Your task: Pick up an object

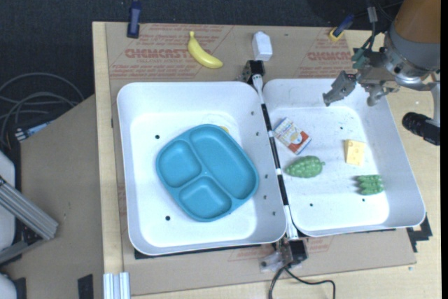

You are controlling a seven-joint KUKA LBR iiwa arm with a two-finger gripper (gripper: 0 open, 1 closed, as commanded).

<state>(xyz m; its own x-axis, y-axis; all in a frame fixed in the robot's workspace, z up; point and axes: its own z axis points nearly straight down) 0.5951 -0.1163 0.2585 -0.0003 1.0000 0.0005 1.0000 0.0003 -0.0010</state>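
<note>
Open floor in right bin (392,213) around carton (291,136), cheese (355,152), two green pieces (305,167).

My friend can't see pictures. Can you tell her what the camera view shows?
A robot gripper hangs open over the far edge of the right bin, holding nothing. That bin holds a small carton, a yellow block and two green toys. The left bin holds a blue tray; a banana lies on the bench behind.

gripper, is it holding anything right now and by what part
Nothing is held. The gripper hangs with its jaws open over the far edge of the right bin, apart from every object there.
</note>
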